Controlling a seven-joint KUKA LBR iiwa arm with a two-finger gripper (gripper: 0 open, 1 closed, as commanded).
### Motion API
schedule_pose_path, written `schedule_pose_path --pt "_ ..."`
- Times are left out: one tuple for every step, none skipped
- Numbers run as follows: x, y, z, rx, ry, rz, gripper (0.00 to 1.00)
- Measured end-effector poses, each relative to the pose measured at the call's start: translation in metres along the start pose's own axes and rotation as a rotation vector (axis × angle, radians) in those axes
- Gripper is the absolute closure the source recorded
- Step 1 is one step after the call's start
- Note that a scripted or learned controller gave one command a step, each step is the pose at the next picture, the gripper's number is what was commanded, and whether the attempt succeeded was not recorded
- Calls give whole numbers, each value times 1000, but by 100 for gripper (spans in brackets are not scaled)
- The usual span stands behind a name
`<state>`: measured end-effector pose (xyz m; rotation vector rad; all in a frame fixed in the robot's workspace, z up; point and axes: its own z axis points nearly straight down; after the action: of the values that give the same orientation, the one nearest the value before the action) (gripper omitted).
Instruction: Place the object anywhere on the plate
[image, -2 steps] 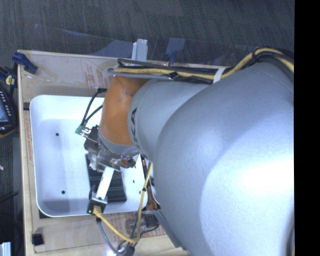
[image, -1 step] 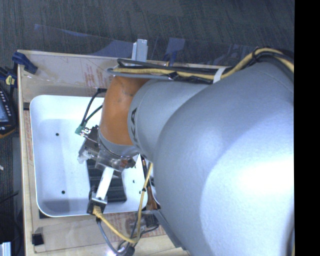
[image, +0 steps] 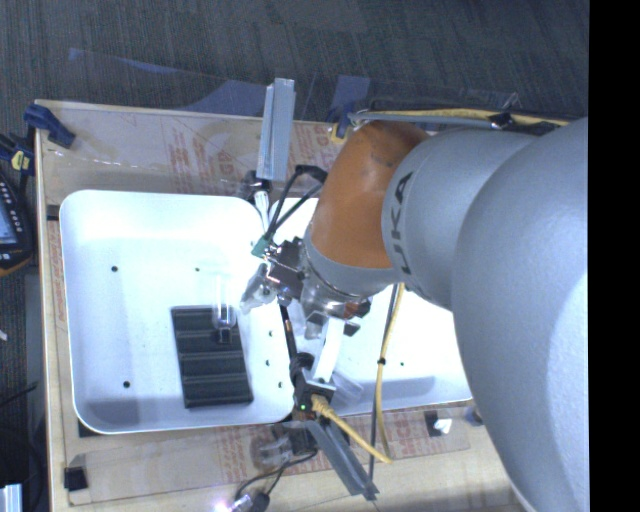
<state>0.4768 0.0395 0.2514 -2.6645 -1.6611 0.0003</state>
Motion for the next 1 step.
schedule_pose_path --pt "2 -1 -9 4 1 -7 100"
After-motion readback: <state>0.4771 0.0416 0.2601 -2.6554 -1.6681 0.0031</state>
